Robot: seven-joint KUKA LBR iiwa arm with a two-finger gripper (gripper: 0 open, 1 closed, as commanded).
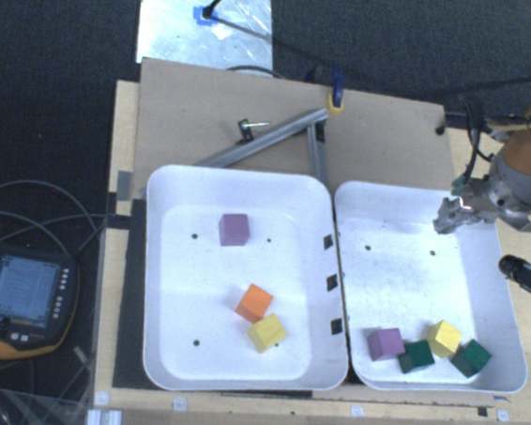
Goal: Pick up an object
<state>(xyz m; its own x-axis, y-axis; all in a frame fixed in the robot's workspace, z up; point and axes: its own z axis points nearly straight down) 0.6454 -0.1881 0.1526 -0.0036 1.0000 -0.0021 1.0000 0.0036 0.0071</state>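
Nearest me, the right bin [509, 322] holds four blocks along its front wall: a purple block [386, 342], a dark green block [415, 356], a yellow block [444, 338] and a second green block [472, 356], while the left bin [160, 271] holds three, a yellow cube [267, 332] touching an orange cube [254, 302] and a purple cube [234, 229] farther back on its own. Both bins sit on my desk [388, 125], a teach pendant [13, 298] lies on the dark carpet at left, and a metal bar [264, 138] lies behind the bins. Over the right bin's far corner I see the claw [452, 215] with nothing visible in it; open or closed, I cannot tell.
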